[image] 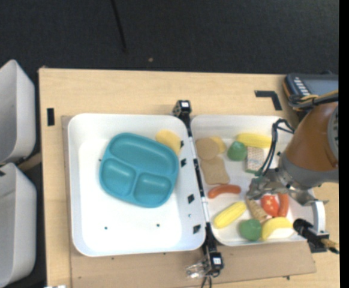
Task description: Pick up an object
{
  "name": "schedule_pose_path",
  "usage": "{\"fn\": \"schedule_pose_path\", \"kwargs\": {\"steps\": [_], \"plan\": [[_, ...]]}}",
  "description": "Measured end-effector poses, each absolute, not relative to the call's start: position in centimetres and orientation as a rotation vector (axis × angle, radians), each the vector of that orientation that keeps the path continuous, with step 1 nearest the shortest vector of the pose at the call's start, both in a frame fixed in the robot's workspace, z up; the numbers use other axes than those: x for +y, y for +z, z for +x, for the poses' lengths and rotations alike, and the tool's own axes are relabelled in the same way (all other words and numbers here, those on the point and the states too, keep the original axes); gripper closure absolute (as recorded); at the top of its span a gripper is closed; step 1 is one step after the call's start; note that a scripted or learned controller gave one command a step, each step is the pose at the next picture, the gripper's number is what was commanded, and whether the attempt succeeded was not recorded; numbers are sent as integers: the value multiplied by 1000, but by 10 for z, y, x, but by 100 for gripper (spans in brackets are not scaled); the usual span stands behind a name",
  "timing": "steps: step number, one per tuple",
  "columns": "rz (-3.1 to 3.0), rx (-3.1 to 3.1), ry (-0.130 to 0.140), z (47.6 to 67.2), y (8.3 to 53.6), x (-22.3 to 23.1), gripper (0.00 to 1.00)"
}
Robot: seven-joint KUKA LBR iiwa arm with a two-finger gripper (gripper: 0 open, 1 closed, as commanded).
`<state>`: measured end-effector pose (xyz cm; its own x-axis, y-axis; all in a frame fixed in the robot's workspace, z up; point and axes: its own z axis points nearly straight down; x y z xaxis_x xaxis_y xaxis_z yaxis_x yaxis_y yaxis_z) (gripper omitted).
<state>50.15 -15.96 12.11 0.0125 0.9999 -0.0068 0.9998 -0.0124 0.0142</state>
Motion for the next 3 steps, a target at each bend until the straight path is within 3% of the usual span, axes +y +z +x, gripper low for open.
{"fn": "schedule_pose_path", "kwargs": {"steps": [2,3], "plan": [[2213,2218,6,502,229,-162,100],[2215,2223,2,503,242,-163,100]]}}
